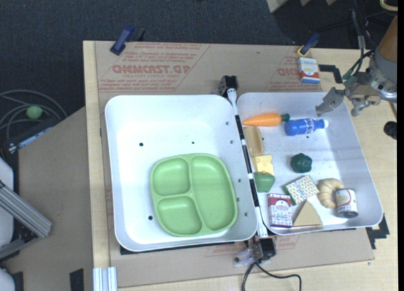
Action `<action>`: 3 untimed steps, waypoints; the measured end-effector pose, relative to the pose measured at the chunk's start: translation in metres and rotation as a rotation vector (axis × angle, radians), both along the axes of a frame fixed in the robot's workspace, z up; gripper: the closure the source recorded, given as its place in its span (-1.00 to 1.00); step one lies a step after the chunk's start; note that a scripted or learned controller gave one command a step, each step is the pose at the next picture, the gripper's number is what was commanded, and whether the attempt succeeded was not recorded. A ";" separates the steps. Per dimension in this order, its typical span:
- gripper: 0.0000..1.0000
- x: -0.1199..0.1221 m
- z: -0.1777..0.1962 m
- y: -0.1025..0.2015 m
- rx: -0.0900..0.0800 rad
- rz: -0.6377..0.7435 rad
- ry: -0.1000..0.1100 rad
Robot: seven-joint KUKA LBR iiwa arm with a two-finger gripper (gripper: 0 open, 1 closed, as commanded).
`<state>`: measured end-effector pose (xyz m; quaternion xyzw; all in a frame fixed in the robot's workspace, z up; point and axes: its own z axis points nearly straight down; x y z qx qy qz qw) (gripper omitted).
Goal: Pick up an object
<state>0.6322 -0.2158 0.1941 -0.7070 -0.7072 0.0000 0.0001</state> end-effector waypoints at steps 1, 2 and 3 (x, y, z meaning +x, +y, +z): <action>-1.00 -0.051 -0.076 0.029 0.001 -0.001 0.003; -1.00 -0.088 -0.111 0.086 0.002 0.001 0.004; 1.00 -0.086 -0.099 0.085 0.000 0.000 -0.002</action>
